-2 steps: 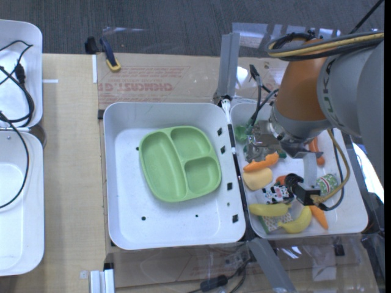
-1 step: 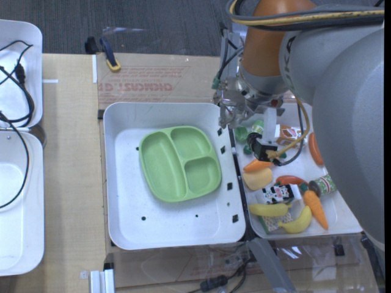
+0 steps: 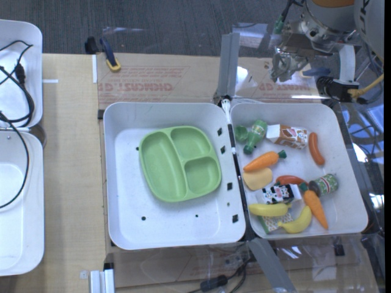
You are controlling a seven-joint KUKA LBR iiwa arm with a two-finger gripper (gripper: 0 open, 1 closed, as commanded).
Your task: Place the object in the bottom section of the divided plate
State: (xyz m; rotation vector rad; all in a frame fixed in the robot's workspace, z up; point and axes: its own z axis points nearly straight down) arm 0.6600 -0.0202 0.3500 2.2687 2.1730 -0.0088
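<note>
Gripper (image 3: 285, 66) above right bin's (image 3: 348, 163) far edge, holding nothing; finger gap unclear, probably narrow. Green divided plate (image 3: 180, 162) in left bin (image 3: 122, 224).

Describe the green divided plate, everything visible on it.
The divided plate is light green, looks like matte plastic, a rounded rectangle with a raised rim. Ridges split it into three sections: one long one on its left side and two smaller ones on its right. All three are bare. It lies flat, turned at a slight angle, near the middle of the left white bin, resting on the bin floor. Nothing else touches it.
</note>
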